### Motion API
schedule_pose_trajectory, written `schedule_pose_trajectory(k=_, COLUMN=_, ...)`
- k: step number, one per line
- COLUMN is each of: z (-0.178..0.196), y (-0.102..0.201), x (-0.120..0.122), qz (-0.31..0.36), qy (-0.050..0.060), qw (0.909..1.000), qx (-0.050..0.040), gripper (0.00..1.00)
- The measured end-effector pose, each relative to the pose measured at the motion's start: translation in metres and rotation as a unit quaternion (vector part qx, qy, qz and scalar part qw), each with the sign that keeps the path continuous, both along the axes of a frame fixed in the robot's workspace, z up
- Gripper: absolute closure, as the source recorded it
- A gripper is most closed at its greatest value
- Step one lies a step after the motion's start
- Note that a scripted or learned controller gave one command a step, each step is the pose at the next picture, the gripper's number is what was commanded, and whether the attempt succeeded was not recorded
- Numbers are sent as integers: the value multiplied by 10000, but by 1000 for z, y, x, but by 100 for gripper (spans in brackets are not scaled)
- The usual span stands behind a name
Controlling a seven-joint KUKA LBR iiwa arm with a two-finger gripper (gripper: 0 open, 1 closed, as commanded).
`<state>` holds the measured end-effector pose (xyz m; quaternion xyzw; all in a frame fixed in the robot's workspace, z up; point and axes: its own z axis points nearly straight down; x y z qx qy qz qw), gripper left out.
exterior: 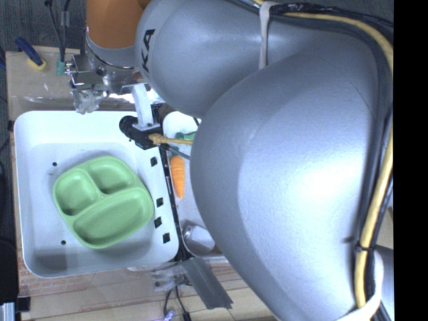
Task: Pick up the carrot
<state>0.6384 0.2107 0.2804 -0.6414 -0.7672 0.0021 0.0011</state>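
1. Honestly, the carrot (pixel 177 176) is the easy part to spot. It's small, smooth, bright orange and tapered, and it lies lengthwise in the visible sliver of the right bin (pixel 182 211), around the middle of the frame. It sits just beside the wall shared with the left bin (pixel 23 159).
2. The arm (pixel 287 146) is a big glossy grey shell that hangs over most of the right bin, so the carrot's far side may be hidden.
3. The gripper (pixel 85 97) is in the upper left of the frame, over the top rim of the left bin and well apart from the carrot. It's a blur of glinting metal, so I can't tell whether it's spread or pressed together. Nothing orange is in it, so I'd say the pick isn't made yet.
4. A green plate (pixel 100 199) lies flat in the left bin. It's matte plastic with rounded corners and three shallow compartments, all bare. It's probably just a distractor.
5. A white rounded thing (pixel 177 122) sits just above the carrot in the frame, and I can't tell if they touch. Something shiny and metallic (pixel 197 239) pokes out below it, and I can't name that one.
6. My guess is that the carrot being tucked along the wall makes the grasp awkward. Being smooth and round, it'll likely roll or slip unless it's pinched across its width.
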Motion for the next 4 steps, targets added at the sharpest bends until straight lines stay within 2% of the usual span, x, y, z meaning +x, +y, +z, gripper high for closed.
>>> schedule_pose_trajectory(k=1, z=5, y=-1, x=11, qz=-1473, qy=-18, qw=9891, qx=1, gripper=100)
schedule_pose_trajectory(k=2, z=-30, y=7, x=17, qz=-2920, qy=11, qw=9564, qx=-18, gripper=100)
schedule_pose_trajectory(k=3, z=-28, y=-42, x=16, qz=-3967, qy=20, qw=9179, qx=-27, gripper=100)
schedule_pose_trajectory(k=4, z=-28, y=-41, x=16, qz=-3961, qy=23, qw=9182, qx=-25, gripper=0)
